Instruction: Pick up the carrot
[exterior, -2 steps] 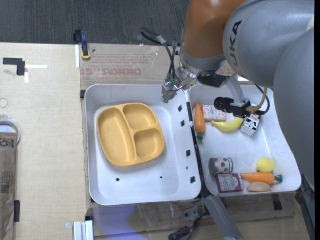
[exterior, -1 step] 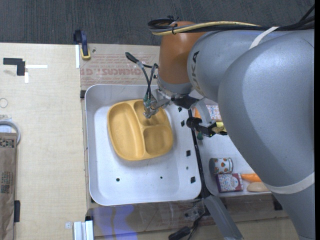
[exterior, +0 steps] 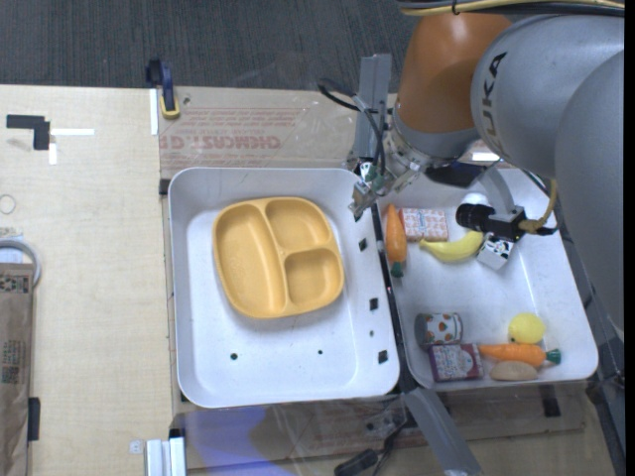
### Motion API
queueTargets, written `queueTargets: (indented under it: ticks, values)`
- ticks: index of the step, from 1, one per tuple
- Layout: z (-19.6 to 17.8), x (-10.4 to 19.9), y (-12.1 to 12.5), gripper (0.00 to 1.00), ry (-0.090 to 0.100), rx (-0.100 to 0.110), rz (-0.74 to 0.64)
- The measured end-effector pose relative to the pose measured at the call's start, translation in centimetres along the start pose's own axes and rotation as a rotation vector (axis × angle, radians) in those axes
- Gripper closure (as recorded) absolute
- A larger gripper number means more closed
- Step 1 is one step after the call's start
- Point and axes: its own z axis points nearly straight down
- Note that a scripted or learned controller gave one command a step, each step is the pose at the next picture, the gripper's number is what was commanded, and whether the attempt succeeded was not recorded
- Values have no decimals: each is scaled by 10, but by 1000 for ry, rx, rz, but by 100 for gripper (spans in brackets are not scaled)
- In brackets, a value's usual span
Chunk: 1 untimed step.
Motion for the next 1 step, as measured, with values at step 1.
queueTargets:
  ticks: [1]
  values:
    - [2,-53,-4,100,1,2,56]
